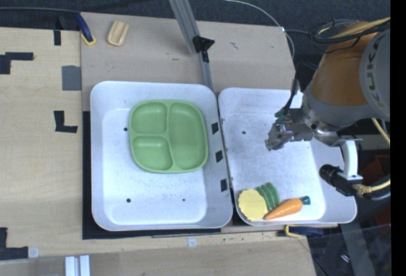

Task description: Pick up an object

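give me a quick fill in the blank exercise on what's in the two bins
1. The green divided plate lies in the ____ bin.
2. The plate has ____ compartments.
3. The orange carrot lies in the right bin, at its ____ edge.
4. The gripper hangs over the ____ bin.

Missing words: left; three; near; right

Hand (279,136) above right bin (254,110), carrot (283,207) nearby

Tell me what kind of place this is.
Probably a robotics lab bench for pick-up trials: a grey and orange arm reaches over two white bins, which hold a green divided plate and a toy carrot.
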You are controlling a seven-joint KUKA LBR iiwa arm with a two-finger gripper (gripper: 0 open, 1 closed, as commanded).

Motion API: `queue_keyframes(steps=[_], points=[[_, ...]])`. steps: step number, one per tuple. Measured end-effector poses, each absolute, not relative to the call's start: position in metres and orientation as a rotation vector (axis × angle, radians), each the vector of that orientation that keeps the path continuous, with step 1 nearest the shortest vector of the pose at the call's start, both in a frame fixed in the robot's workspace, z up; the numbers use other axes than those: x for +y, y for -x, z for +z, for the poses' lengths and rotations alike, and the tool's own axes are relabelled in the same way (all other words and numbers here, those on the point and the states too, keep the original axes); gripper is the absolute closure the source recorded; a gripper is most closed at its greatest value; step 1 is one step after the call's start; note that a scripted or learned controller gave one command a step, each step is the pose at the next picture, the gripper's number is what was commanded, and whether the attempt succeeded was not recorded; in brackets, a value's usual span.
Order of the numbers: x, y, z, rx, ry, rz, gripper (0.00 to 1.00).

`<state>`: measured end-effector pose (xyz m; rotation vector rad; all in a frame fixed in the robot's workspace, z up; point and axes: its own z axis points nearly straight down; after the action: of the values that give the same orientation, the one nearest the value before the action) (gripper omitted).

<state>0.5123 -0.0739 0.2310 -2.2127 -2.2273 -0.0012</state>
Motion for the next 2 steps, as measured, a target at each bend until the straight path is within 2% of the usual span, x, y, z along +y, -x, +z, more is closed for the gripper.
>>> queue_keyframes(steps=[2], points=[[0.036,-0.554,0.232,-2.229,2.212,0.001,1.0]])
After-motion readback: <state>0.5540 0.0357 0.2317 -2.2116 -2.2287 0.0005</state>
